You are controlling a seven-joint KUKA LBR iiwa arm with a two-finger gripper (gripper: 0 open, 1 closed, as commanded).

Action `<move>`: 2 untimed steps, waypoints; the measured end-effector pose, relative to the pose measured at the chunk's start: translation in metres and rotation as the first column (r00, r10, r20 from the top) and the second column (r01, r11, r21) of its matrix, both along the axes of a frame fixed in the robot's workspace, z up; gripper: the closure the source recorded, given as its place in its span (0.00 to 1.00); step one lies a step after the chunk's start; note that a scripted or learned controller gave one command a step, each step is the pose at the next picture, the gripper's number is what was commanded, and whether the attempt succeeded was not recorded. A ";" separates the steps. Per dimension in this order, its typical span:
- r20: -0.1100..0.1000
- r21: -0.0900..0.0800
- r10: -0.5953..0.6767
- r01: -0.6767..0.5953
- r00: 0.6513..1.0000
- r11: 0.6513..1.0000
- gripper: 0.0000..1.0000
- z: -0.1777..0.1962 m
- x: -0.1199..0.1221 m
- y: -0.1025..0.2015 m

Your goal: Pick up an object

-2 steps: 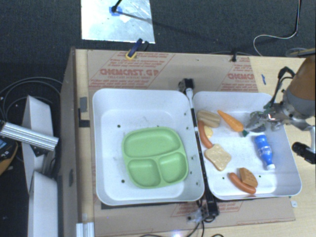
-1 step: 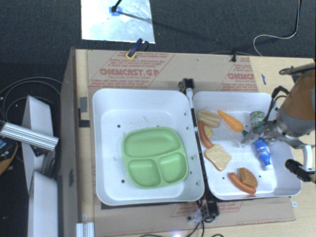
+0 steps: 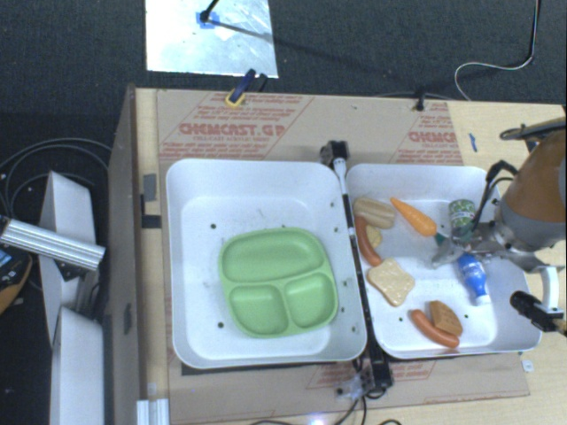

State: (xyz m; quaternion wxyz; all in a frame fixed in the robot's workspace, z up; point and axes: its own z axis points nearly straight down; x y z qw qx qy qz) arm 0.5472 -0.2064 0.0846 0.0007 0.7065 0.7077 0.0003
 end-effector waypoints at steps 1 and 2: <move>0.003 -0.001 0.002 -0.002 1.000 1.000 1.00 0.011 0.001 0.000; 0.006 0.001 0.004 -0.004 1.000 1.000 1.00 0.108 0.033 0.067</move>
